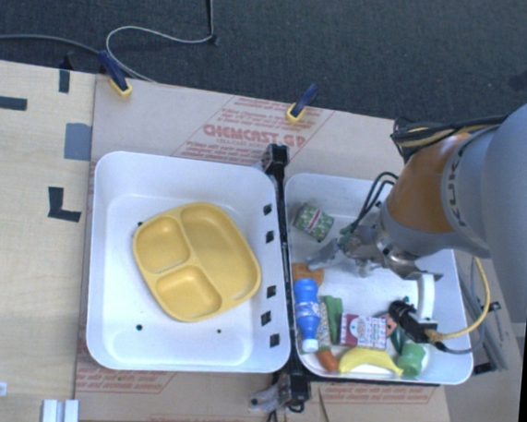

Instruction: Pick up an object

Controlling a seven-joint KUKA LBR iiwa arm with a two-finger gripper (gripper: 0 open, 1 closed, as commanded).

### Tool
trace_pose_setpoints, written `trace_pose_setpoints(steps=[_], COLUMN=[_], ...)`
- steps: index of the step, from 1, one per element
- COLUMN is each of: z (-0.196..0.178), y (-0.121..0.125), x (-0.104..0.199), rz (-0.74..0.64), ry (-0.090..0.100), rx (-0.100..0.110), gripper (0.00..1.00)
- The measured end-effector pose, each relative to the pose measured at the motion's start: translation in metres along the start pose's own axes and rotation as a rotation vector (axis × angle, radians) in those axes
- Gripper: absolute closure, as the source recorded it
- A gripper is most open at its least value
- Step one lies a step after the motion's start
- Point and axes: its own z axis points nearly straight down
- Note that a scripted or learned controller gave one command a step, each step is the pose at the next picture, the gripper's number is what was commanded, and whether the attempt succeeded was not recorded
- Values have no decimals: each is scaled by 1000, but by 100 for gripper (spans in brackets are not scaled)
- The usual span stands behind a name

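Grey gripper [327,254] sits low in right bin [377,190], near its left wall, approx. over blue bottle [306,310]; open/closed state cannot be determined; no obj. seen held.

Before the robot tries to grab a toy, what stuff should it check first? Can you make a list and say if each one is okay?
1. Are there things to pick in the right bin? Ok: a blue bottle, a banana, a green can and a few more lie there.
2. Is the gripper over that bin? Ok: it sits near the bin's upper middle.
3. Is it already holding something? Cannot tell: its tip is too blurry.
4. Is a thing lying apart, easy to grab? Ok: the green can lies alone near the top.
5. Are the bottom things crowded? Not ok: the bottle, banana and their neighbours lie packed together.
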Motion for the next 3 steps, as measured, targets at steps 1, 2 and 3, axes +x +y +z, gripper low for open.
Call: trace_pose_setpoints(steps=[1, 2, 3], z=[10, 0, -155], y=[-77, -76, -79], x=[3, 5, 35], rz=[1, -1, 0], ry=[-2, 3, -3], rx=[-2, 0, 11], gripper=[0, 100, 100])
